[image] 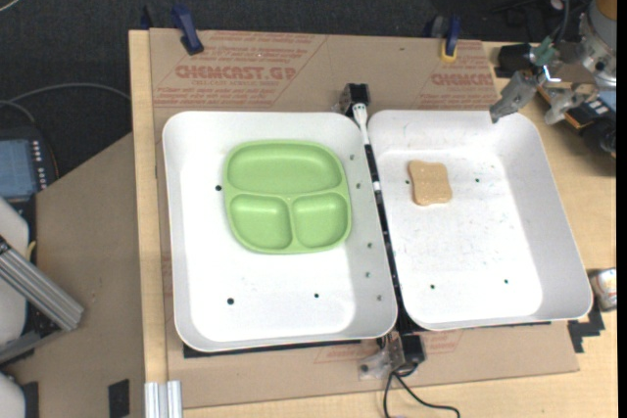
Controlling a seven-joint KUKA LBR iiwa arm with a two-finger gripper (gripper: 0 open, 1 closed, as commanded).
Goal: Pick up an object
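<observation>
Your gripper [516,93] sits at the far right corner of the right bin [549,201], above its rim; you cannot tell its state, since the arm is cut off by the edge. The tan object [429,183] lies in that bin. A green tray [287,196] fills the left bin [196,240].

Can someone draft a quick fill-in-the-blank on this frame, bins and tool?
1. The green divided plate lies in the ___ bin.
2. The tan piece lies in the ___ bin.
3. The plate has ___ compartments.
4. The tool hangs over the right bin's far ___ corner.

Missing: left; right; three; right
</observation>
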